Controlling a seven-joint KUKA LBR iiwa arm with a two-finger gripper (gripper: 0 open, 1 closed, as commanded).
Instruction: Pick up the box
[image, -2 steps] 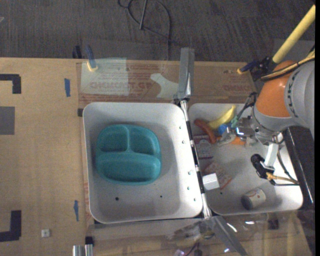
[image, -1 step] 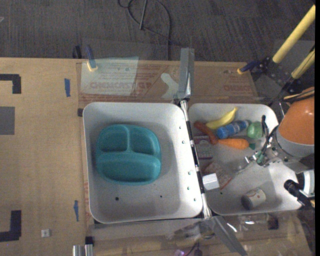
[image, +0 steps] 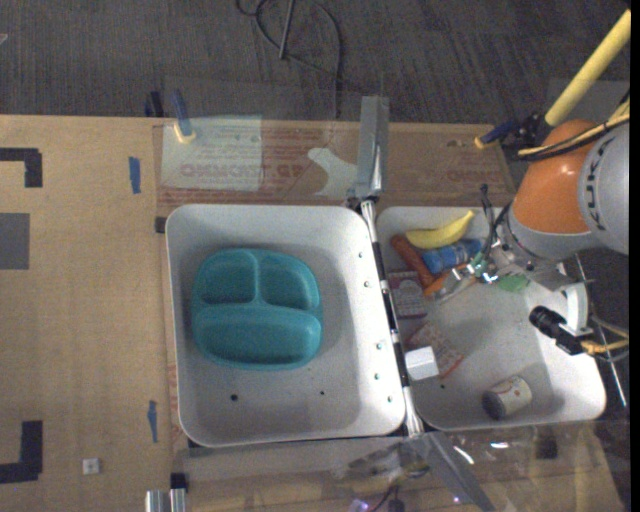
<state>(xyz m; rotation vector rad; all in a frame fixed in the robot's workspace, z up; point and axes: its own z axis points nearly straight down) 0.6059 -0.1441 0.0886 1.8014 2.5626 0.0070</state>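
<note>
Wood counter w/ two white bins. Box lies in right bin by its left wall, near a can. Arm w/ jaws hangs over toys at back; jaw state unclear. Best approach: move toward box, descend straight, avoid wall.

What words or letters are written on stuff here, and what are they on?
"KU": black letters on the grey arm, cut off at the picture's edge.
Plastic sheet on the bench: faint reddish print, seemingly upside down; too blurred to read.
Flat packet in the right bin: a label, too small to read.
</note>
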